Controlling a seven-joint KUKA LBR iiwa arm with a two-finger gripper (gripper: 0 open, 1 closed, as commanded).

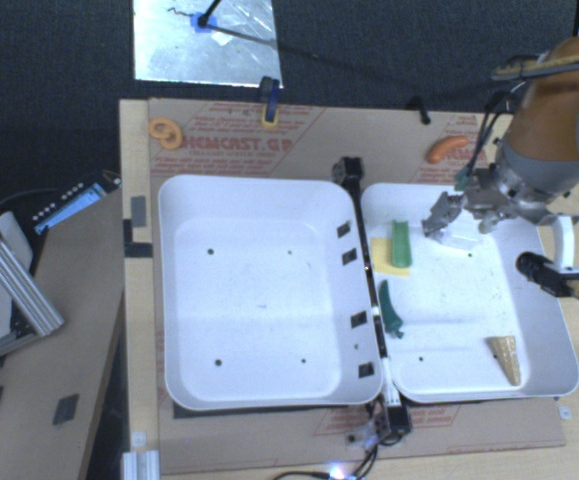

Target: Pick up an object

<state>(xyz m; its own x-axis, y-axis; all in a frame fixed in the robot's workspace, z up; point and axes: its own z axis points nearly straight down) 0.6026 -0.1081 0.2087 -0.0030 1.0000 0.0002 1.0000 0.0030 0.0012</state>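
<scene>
- The grey two-finger gripper (439, 218) hangs over the upper middle of the right-hand shallow white bin (549, 368); nothing is seen between its tips, and their spacing cannot be told from this view.
- The grey arm with its orange band (559, 118) enters from the right, above the bin's upper right corner.
- A light green rectangular block (400, 244) lies just left of the gripper, resting partly on a flat yellow piece (380, 259) near the bin's left wall.
- A dark green curved object (390, 310) lies below these, close to the same wall.
- A tan cone-shaped object (506, 357) lies in the bin's lower right corner, well apart from the gripper.
- The left-hand shallow white bin (184, 208) adjoins the right one.
- On the cardboard base, an orange sausage-shaped toy (448, 149) lies above the right bin, and a tan pretzel-shaped toy (166, 131) lies above the left bin.
</scene>
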